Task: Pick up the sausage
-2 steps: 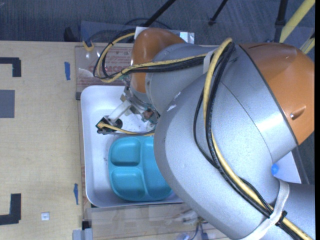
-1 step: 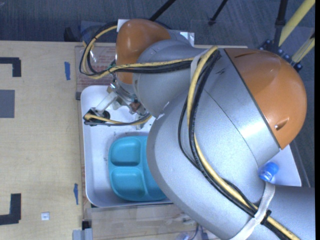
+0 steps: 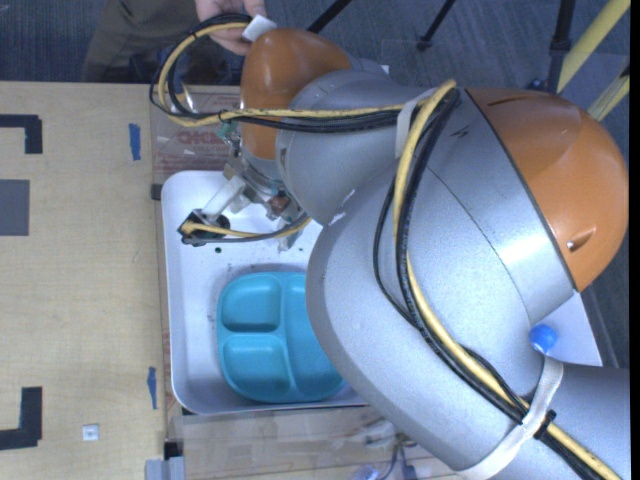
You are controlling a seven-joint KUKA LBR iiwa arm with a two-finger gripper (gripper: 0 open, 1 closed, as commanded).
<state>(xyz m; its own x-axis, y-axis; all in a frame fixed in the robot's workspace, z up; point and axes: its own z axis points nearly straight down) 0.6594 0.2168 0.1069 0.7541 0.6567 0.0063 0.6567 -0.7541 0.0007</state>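
Little weight, soft and slick, I judged the sausage, best taken mid-length; whether my gripper (image 3: 258,196) stood open I couldn't tell.

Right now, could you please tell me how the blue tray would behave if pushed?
The tray looks like moulded plastic, so it is probably stiff and light. It lies flat and low in the bin, so it would likely slide rather than tip.
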